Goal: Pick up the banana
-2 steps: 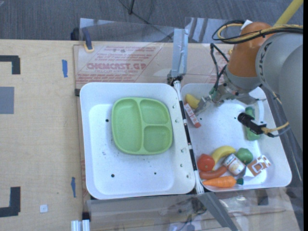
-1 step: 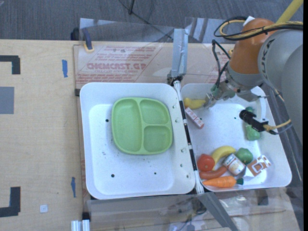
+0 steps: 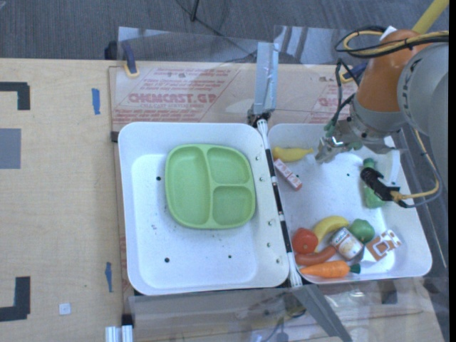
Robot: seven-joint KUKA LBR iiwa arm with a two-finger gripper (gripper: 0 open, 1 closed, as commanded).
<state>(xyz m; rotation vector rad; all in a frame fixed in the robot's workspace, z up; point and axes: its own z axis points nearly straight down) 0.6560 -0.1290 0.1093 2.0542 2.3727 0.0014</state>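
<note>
Camera view, looking down at a slant. Two white bins sit side by side. The left bin (image 3: pixel 142 262) holds a green plate (image 3: pixel 211 187) with three compartments, lying flat near its middle. The right bin (image 3: pixel 420 258) holds the food items, and the arm (image 3: pixel 420 84) reaches over it from 3 o'clock.

There are two yellow pieces here, so the target is a judgement. The banana (image 3: pixel 291 152) lies at about 11 o'clock in the right bin, close to the divider, lengthwise across the bin. A second yellow fruit (image 3: pixel 330 226) sits at about 6 o'clock, packed in with a tomato (image 3: pixel 305 241), a carrot (image 3: pixel 326 269), a small jar (image 3: pixel 347 242), a green pepper (image 3: pixel 362 229) and a carton (image 3: pixel 385 245). I take the lone piece at 11 o'clock as the one being worked, since the gripper (image 3: pixel 329 148) hangs just to its 3 o'clock side, near but apart from it.

A pink packet (image 3: pixel 288 174) lies just below the banana, at its 6 o'clock; it is close enough that a descent could catch it.

Whether the gripper is spread or closed cannot be told from this angle. Nothing is seen between its tips, so the banana is not yet held and rests on the bin floor. The next move probably calls for a short shift toward 9 o'clock and then a descent.
</note>
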